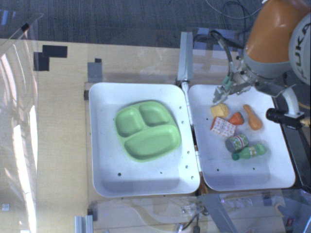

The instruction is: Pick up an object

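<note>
The hand (218, 95) is hung over the far part of the right bin (277, 176), just beyond the yellow piece (219, 110), probably to reach the clustered items; nothing is seen held, but its opening cannot be told.

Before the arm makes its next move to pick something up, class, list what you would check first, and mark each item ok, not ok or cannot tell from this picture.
1. Gripper is over the right bin, where the objects lie: ok.
2. Gripper is above a target: it sits at the bin's upper left, just above the yellow piece: ok.
3. An object is already between the fingers: cannot tell.
4. Target has room around it: the yellow piece lies close to the patterned box and the red piece: not ok.
5. Green bottle and can lie apart from the gripper, out of its way: ok.
6. Green divided plate sits in the left bin, away from the arm: ok.
</note>
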Available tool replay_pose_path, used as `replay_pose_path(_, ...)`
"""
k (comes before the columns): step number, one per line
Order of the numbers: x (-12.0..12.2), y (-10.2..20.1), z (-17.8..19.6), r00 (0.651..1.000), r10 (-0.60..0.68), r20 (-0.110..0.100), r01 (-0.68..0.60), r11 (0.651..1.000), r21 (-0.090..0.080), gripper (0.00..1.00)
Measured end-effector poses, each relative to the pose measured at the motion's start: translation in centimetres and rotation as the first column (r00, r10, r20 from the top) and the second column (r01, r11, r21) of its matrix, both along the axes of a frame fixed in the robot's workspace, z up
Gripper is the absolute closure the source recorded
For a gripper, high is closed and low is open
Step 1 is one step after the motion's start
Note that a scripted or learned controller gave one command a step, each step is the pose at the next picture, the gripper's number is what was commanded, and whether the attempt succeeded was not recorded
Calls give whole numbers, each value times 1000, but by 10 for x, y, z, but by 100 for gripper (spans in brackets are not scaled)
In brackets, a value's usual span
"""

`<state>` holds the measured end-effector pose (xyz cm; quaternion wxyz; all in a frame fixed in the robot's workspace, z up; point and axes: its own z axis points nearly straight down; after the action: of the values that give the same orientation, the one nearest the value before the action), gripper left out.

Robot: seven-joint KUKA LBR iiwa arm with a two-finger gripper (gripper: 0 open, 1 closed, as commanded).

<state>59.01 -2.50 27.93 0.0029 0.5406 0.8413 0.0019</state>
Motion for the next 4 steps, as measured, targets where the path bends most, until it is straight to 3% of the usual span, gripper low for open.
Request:
replay_pose_path(1,0,0,0,1000,0,0,0,1000,-1,0)
replay_pose_path(2,10,-57,-78,997,-74,-3,74,997,-1,0)
replay_pose_path(3,58,-84,-191,985,-170,3,170,985,0,0)
replay_pose_path(4,80,-97,-191,990,-144,-5,144,990,1,0)
